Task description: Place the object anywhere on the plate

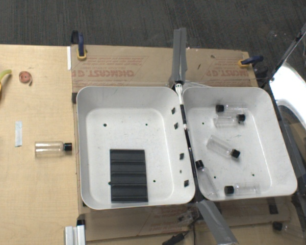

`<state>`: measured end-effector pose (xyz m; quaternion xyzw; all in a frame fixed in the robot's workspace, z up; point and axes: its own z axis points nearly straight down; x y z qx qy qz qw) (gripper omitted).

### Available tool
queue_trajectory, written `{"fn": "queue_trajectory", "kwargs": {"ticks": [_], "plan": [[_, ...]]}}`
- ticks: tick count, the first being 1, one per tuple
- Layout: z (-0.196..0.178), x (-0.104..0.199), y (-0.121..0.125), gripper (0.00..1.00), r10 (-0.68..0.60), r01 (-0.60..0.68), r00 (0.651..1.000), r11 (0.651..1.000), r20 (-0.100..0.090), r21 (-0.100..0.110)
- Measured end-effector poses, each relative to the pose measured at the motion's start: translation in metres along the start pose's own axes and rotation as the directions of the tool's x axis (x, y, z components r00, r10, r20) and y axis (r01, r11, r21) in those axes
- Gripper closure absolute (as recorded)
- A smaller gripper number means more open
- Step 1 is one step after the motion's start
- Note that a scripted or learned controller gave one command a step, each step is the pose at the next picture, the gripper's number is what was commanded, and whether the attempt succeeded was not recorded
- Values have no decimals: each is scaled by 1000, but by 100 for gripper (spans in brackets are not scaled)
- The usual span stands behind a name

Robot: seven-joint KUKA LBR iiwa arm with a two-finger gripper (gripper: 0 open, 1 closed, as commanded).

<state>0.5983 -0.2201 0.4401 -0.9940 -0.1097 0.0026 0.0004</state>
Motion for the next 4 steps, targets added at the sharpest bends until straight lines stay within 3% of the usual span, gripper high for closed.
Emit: {"fn": "queue_trajectory", "kwargs": {"ticks": [1, 2, 3, 4], "plan": [[1, 36, -30, 0, 17, -17, 1000, 1000, 0, 0], [0, -24, -2, 0, -74, 74, 997, 997, 0, 0], [0, 42, -98, 0, 21, -21, 1000, 1000, -2, -1], [0, 12, -18, 0, 19, -19, 1000, 1000, 1, 0]]}}
